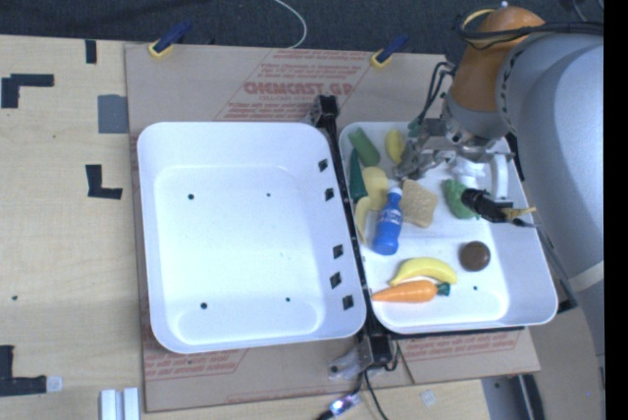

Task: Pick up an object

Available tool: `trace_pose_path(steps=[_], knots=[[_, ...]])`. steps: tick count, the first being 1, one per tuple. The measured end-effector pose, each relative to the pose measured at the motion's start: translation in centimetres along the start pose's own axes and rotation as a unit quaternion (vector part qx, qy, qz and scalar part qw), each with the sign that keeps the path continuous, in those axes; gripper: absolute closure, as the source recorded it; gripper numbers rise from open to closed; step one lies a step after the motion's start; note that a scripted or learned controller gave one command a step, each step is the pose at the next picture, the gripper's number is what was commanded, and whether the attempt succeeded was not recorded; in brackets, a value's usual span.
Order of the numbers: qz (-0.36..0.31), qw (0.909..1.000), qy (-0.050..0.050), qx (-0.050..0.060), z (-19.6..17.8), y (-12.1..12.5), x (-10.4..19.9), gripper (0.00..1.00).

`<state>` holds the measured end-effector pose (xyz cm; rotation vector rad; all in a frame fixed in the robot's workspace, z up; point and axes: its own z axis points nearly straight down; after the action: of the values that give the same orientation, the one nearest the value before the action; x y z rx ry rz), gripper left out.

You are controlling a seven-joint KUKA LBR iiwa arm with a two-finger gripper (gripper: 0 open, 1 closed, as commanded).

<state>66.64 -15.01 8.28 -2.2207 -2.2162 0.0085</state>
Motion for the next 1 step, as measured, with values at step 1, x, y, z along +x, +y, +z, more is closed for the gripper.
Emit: trace_pose_path(steps=[1], knots=[[-0.003,0.9999,-0.001,-0.013,-23.74,0.28,1.88,1.00]])
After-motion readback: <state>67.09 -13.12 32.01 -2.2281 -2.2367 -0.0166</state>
